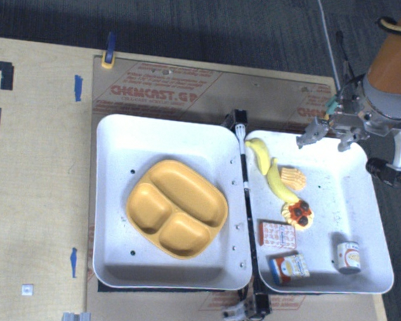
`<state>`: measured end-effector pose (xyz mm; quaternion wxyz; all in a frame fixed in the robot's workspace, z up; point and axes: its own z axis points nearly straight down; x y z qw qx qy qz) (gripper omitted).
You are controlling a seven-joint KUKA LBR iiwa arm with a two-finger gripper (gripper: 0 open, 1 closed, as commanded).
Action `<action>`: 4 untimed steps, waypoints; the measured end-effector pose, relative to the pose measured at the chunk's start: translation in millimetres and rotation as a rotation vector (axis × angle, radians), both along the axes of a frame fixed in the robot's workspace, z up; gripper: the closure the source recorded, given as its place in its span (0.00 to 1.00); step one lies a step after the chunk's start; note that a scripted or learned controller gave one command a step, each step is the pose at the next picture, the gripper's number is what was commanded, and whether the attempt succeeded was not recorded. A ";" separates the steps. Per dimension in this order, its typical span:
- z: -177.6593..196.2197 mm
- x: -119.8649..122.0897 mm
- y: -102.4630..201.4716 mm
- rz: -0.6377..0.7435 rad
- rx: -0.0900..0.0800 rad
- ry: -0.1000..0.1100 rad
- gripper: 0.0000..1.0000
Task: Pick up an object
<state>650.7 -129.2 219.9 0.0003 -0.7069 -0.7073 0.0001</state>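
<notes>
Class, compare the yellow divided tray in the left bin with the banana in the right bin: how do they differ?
The yellow divided tray is broad with three hollows; the banana is slim and curved. The tray lies alone in the left bin; the banana lies among small items in the right bin. Both are yellow.

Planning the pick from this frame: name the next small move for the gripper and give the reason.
Probably lower the gripper and bring it in toward the banana. It sits open at the far edge of the right bin with nothing between its fingers, and the banana is the nearest item, lying just in from that edge.
</notes>
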 end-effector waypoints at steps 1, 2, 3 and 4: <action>-20.8 -118.7 -12.5 -0.001 0.000 0.001 0.00; -123.5 -156.9 7.0 -0.002 -0.001 -0.008 0.00; -130.6 -166.7 33.2 -0.004 -0.006 -0.017 0.00; -119.0 -163.8 36.5 -0.001 -0.001 -0.023 1.00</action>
